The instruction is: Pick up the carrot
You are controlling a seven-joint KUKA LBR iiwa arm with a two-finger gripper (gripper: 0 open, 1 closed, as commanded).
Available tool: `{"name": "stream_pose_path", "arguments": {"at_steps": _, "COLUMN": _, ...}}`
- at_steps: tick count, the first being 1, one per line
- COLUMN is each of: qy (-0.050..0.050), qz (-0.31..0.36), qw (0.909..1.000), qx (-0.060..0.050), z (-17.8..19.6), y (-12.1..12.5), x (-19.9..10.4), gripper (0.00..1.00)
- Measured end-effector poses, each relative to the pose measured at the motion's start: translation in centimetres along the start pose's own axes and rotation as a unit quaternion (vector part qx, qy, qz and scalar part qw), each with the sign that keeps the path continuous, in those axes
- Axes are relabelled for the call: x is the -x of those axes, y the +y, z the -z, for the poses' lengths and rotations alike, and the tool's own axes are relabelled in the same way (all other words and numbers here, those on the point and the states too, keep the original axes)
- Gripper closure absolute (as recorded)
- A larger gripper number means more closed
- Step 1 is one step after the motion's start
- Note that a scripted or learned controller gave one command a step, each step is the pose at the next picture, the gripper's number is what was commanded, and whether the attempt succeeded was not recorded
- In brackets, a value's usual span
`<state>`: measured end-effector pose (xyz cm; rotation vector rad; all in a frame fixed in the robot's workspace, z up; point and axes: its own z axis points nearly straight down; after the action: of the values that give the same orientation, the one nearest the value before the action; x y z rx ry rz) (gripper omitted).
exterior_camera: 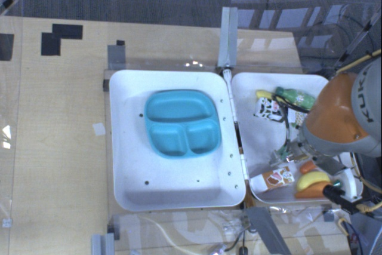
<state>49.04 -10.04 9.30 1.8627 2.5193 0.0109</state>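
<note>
Down in the near right corner of the right bin (262, 128) lies the carrot (310, 190), orange, tucked under a yellow banana (313, 178), with a small printed carton (278, 177) just left of them. The gripper (290, 152) hangs low over that cluster, just above the carton, though whether it is clenched or released cannot be told. Farther back sit a black-and-white packet (268, 108) and a green bottle (295, 97). Over in the left bin (128, 128), a blue divided tray (181, 123) rests centre.
</note>
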Motion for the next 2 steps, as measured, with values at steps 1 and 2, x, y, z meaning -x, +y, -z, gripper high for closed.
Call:
{"name": "stream_pose_path", "arguments": {"at_steps": 1, "qy": 0.000, "qz": 0.137, "qw": 0.9906, "qx": -0.002, "z": 9.23, "y": 1.39, "x": -4.32, "gripper": 1.00}}
{"name": "stream_pose_path", "arguments": {"at_steps": 2, "qy": 0.000, "qz": 0.136, "qw": 0.9907, "qx": -0.002, "z": 9.21, "y": 1.37, "x": -4.29, "gripper": 0.00}}
